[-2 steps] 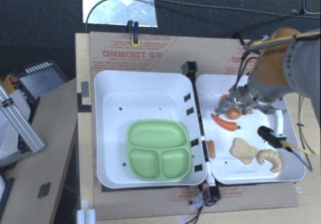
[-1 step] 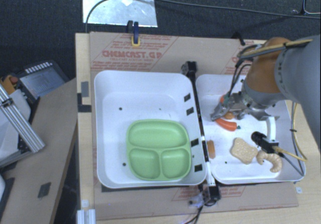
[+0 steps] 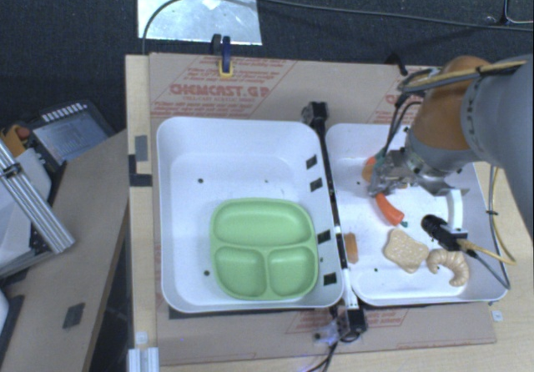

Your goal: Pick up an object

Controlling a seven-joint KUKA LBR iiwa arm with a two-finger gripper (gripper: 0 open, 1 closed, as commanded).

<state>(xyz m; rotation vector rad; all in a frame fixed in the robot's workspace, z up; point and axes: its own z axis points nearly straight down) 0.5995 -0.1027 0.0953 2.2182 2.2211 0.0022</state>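
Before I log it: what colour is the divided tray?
Light green tray, clear in the camera view.

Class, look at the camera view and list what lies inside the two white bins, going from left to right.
Green divided plate → small brown piece → orange carrot-like piece → cracker-like piece → pale curled piece. The first sits in the left bin, the others in the right bin.
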